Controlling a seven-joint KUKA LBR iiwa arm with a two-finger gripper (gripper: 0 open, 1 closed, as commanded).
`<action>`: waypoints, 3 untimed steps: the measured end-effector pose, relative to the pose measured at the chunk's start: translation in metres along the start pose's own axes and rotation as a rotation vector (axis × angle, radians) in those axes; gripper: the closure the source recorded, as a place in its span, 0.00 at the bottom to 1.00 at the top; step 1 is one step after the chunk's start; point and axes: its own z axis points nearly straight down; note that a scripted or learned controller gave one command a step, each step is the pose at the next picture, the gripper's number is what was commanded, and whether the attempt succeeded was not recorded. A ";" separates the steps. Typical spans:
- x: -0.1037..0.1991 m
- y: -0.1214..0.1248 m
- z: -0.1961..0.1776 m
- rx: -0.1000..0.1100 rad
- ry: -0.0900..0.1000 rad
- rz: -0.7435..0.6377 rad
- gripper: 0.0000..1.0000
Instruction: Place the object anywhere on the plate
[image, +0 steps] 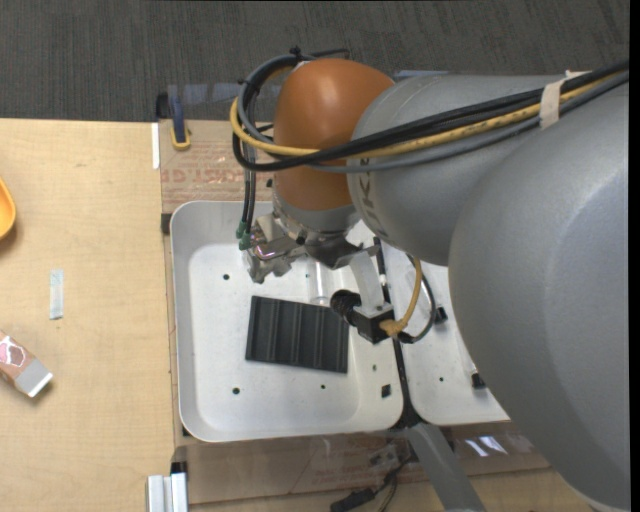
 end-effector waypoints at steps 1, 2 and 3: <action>0.011 -0.065 -0.087 0.000 0.000 -0.166 1.00; 0.034 -0.080 -0.053 0.002 0.001 -0.106 1.00; 0.037 -0.080 0.008 0.005 0.000 0.174 1.00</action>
